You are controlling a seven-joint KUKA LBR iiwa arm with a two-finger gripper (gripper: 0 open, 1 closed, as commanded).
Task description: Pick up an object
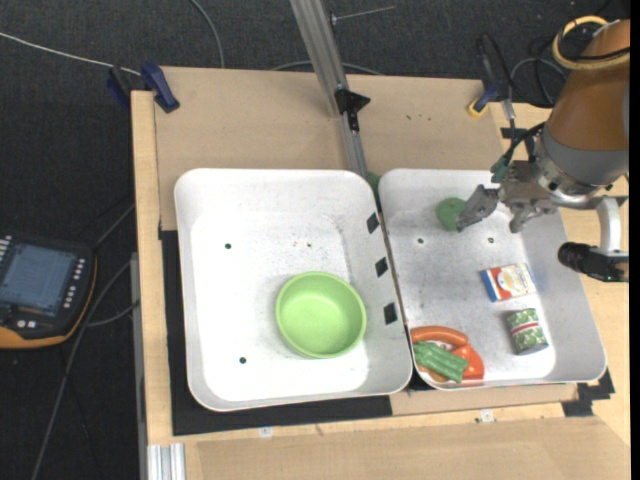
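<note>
My gripper (497, 211) hovers over the far part of the right bin (440, 278), its two fingers spread apart and open with nothing between them. A small green round object (449, 210) lies just left of the left fingertip (470, 215); I cannot tell whether they touch. Nearer the front lie a small white box with red and blue print (508, 281), a green can (527, 330) on its side, and an orange and green toy (446, 356) at the bin's front left corner.
A light green bowl (320, 314) stands in the left bin (230, 258), toward its front right. A metal post (330, 58) slants up from between the bins at the back. The arm (590, 108) covers the right bin's far right corner.
</note>
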